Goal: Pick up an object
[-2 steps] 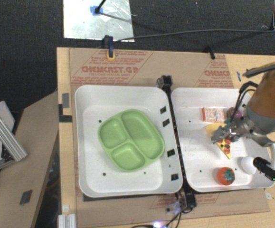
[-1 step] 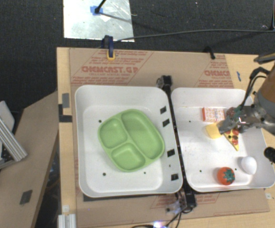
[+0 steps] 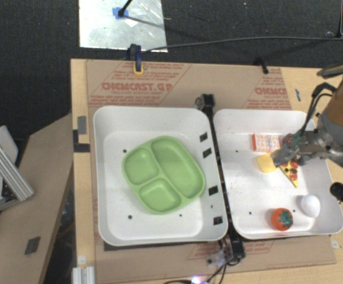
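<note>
Here, right white bin (image 3: 242, 218) holds the gripper (image 3: 289, 151), low among yellow cheese wedge (image 3: 266, 163), pizza slice (image 3: 291, 171) and red-white carton (image 3: 266, 142); finger state indeterminate; risk: crowded items deflect the fingers, grasp slips.

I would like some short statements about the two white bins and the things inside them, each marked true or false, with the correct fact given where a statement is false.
1. The green divided plate lies in the left bin. True.
2. The tomato lies at the far edge of the right bin. False: it lies near the front edge, beside the white egg.
3. The gripper is over the right bin, close to the yellow block. True.
4. The small red and white box lies on the green divided plate. False: it lies in the right bin, toward its far side.
5. The pizza slice lies in the right bin. True.
</note>
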### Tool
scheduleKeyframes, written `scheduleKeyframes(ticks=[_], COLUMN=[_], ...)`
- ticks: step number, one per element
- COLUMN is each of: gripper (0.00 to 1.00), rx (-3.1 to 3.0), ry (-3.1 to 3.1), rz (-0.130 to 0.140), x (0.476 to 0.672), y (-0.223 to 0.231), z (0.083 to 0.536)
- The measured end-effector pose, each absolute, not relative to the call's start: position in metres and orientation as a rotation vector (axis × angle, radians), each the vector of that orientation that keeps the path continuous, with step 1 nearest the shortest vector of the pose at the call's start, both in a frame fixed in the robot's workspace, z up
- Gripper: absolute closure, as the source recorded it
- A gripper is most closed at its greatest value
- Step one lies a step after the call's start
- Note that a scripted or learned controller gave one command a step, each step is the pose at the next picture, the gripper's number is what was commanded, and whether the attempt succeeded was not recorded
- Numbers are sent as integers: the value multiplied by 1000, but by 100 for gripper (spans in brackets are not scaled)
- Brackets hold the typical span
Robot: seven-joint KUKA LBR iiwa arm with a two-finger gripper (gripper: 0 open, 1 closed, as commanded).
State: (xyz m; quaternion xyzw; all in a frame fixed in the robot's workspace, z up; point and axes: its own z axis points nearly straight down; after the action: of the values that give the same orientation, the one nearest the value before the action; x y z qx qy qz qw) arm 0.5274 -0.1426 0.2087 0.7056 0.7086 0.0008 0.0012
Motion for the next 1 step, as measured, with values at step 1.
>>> scheduleKeyframes(ticks=[1], gripper=[100], rx=[2208], ry=[2231], rz=[6], x=[552], y=[-89], z=[215])
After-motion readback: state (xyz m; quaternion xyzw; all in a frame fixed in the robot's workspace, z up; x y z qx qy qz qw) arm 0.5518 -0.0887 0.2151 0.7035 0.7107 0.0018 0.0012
